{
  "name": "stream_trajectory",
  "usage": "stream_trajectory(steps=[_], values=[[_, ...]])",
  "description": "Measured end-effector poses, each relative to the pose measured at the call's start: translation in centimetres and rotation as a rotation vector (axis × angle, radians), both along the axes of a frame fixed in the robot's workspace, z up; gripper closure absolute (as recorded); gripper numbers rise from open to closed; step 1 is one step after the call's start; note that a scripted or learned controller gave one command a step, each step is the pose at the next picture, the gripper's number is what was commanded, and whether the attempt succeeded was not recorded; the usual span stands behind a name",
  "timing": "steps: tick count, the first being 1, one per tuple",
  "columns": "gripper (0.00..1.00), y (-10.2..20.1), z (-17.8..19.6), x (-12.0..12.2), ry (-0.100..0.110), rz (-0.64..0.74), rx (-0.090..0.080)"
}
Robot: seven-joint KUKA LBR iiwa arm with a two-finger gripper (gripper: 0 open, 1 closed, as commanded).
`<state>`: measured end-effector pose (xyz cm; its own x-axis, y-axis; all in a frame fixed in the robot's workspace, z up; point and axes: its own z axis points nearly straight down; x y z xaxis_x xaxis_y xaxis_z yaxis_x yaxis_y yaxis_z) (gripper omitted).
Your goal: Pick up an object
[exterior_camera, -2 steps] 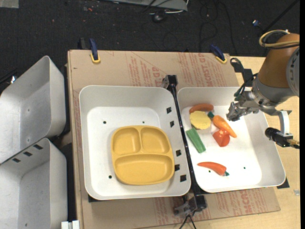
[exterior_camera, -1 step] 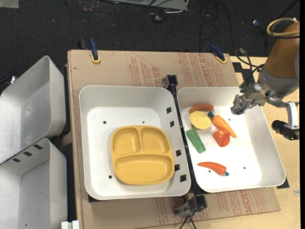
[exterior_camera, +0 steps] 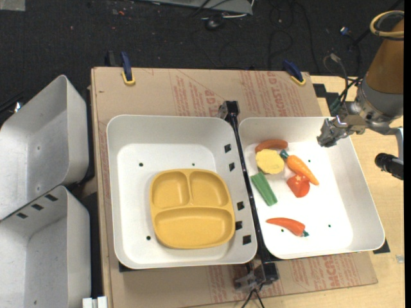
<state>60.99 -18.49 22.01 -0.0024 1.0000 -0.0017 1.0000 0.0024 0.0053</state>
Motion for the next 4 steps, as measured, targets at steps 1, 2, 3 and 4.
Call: stream_trajectory(steps=[1,2,3,4], values=[[1.00,5.1,-0.2,-0.5,0.006,0.005,0.003],[1.00,10.2,-0.9,0.6,0.005,0.005,0.003],[1.00,16.3,-1.2,0.9,0.006,0.006,0.004],[1.00,21.2,0.2,1.4,0.003,0.005,0.003]])
